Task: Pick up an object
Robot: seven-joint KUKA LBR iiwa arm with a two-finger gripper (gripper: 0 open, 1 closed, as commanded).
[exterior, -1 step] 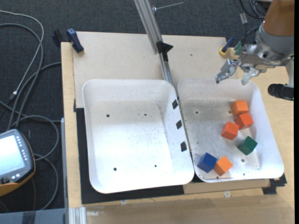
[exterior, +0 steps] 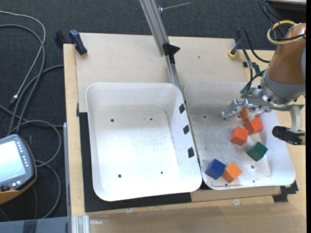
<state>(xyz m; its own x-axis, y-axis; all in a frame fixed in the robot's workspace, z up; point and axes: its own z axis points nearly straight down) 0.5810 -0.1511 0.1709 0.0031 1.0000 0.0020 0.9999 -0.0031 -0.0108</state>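
The blocks you are after are all sitting in the right bin (exterior: 286,176), spread over its 3-to-6 o'clock part. Nearest you, toward 6 o'clock, a blue cube (exterior: 215,169) is lying just beside a small orange cube (exterior: 233,171), the two touching or nearly so. A little farther back, toward 4 o'clock, a green cube (exterior: 257,151) is resting on its own. Beyond it, near 3 o'clock, an orange-red cube (exterior: 238,135) is sitting just beside another orange-red cube (exterior: 254,125), and a further orange piece (exterior: 244,113) is showing right at the gripper.

The gripper (exterior: 243,109) is reaching in from 3 o'clock and hanging low over that farthest cluster; you are looking at metal parts crossing over the blocks, and whether its pincer is released or clenched cannot be told. The orange band (exterior: 286,57) of the arm is standing above it at 2 o'clock.

The left bin (exterior: 97,96) is lying alongside, at 9 o'clock of the right one, their rims meeting.
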